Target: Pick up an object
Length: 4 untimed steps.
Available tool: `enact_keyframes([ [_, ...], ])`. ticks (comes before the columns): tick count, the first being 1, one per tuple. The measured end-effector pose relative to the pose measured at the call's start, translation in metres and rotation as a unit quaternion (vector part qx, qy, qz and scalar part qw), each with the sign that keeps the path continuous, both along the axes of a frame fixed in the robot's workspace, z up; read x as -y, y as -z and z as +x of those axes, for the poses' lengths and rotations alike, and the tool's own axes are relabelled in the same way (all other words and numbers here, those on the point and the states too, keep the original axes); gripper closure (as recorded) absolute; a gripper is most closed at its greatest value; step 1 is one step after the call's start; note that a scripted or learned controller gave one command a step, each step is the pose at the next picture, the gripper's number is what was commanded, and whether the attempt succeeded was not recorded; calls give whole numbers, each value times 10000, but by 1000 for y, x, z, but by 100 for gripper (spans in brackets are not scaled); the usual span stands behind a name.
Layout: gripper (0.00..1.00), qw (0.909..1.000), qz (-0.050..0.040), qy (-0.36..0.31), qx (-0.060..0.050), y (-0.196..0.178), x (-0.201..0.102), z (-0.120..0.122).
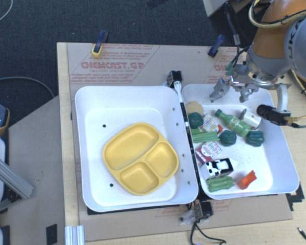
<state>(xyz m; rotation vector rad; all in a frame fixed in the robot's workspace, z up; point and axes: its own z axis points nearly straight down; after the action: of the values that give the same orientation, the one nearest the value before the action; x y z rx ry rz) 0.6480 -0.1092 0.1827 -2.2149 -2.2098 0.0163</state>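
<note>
**While Poised Over the Right Bin, Open and Holding Nothing**

Camera view. While looking down at a slant, takes in the gripper (233, 92) at the far rim of the right bin (283, 160), below the grey arm (296, 40) and its orange band (280, 19). Shows the fingers (218, 92) spread apart, with nothing between them. Places them above the bin's far left part, apart from the things below.

Finds every loose thing in that right bin, mostly crowded toward its left wall. Puts a tan round piece (195, 107) nearest the fingers, with a dark green round piece (195, 120) just beside it. Sets a green bottle (232, 122) lying tilted near the middle, a white cylinder (251, 119) at its far end, and two teal lumps (227, 138) on its near side. Lays a pale green strip (204, 136) along the left wall, a red-and-white packet (210, 149) just nearer. Continues with a black-and-white block (219, 166), a green pickle-like piece (219, 183) and an orange piece (247, 179) by the near rim.

Leaves the left bin (86, 137) with a yellow divided plate (140, 158), lying flat and turned at an angle.
</note>
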Motion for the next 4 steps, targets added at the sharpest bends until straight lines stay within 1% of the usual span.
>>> enact_keyframes([
  [1,0,10000,-8,-11,77,-9,0,3],
  [2,0,10000,-3,-13,48,34,-2,-1],
  [3,0,10000,-2,-11,54,84,-9,-8],
  [4,0,10000,-7,-10,85,94,-9,-6],
])
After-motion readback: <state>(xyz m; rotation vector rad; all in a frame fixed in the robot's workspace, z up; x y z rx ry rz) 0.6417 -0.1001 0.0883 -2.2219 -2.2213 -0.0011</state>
